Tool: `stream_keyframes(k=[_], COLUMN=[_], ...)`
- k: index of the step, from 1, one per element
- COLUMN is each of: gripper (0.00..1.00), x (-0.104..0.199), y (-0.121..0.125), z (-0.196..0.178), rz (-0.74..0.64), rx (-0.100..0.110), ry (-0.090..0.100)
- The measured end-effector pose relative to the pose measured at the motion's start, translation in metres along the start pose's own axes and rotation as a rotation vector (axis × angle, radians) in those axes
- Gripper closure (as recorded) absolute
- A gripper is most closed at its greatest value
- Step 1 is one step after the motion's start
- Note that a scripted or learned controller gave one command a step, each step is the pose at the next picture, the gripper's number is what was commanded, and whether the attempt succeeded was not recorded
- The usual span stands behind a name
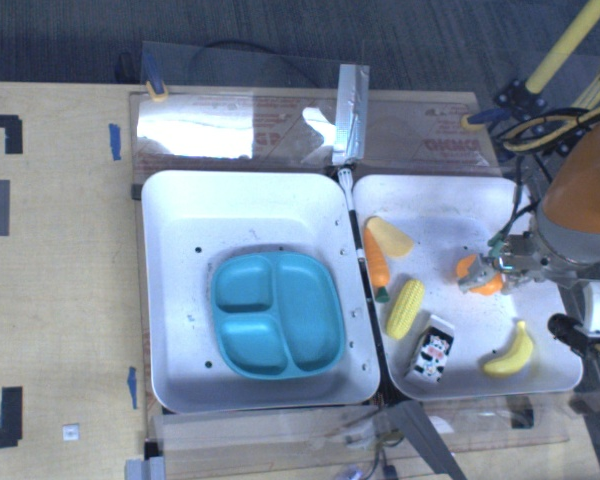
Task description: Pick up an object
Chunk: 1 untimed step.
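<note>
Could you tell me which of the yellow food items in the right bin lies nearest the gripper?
The banana, at the bin's front right, just below the gripper. The corn cob and the pale yellow wedge lie farther off, by the divider.

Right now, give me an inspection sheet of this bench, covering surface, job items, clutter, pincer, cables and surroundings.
Surface: two white bins side by side; left bin holds a blue divided plate.
Job's things: in the right bin, carrot, corn cob, banana, yellow wedge, black-and-white carton, orange object.
Clutter: nothing seen.
Pincer: low over the orange object; fingers unclear.
Cables: black and yellow loops at upper right.
Surroundings: clear panel behind the bins, wooden board with black marks.
</note>
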State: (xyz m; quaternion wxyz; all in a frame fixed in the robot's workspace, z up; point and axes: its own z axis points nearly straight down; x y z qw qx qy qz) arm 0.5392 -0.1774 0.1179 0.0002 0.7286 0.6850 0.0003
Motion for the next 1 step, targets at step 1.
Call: stream_keyframes(k=[1], gripper=[1.0], x=[0.0605], y=[0.0332], z=[-0.1063], rz=[0.007], rx=[-0.007], ry=[0.001])
